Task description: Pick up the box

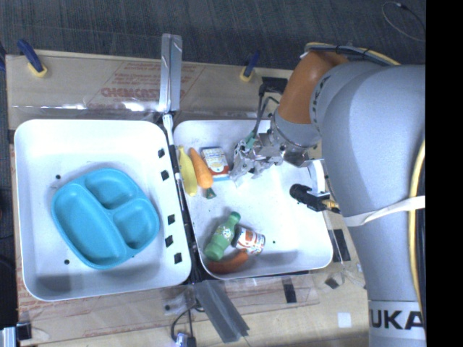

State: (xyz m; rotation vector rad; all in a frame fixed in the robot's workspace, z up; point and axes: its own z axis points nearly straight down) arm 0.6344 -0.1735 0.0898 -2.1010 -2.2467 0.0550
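The box [213, 157] is small, white and yellow with a red lower edge. It lies flat in the upper middle of the right bin [304, 226], just right of an orange carrot [200, 167]. My gripper [246, 162] is low over the bin floor, immediately right of the box and close to its red edge. I cannot make out whether it touches the box. Nothing shows between its tips. The grey arm with its orange band [304, 85] comes in from the upper right.
A yellow banana-like piece [187, 172] lies along the right bin's left wall. A green bottle [222, 236], a can [249, 241] and a reddish sausage [228, 264] sit near its front edge. The left bin [36, 150] holds a blue divided plate [105, 215].
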